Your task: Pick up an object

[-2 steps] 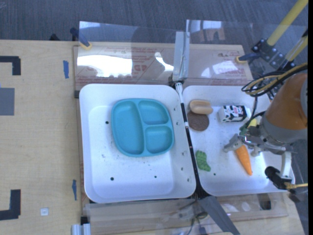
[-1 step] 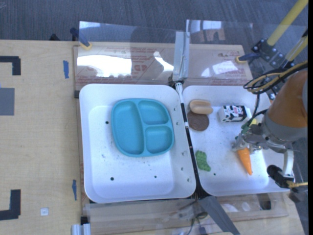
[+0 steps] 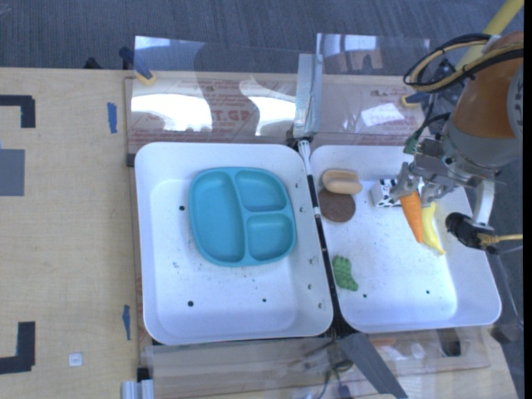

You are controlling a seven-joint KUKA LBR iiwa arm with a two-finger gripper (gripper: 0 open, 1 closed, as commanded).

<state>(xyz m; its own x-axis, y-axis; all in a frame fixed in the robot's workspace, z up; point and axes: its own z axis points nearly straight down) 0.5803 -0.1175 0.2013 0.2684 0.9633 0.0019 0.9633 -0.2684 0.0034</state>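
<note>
One carrot (image 3: 412, 215) lies directly under my gripper (image 3: 413, 191), long axis far-to-near; finger state I cannot tell.

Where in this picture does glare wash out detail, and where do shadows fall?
In the camera view, bright glare streaks the clear panels behind both bins, hiding the lettering there; a soft shadow lies along the near inner wall of the left bin; the teal divided plate is evenly lit and sharp; the gripper looks slightly blurred over the carrot.
</note>
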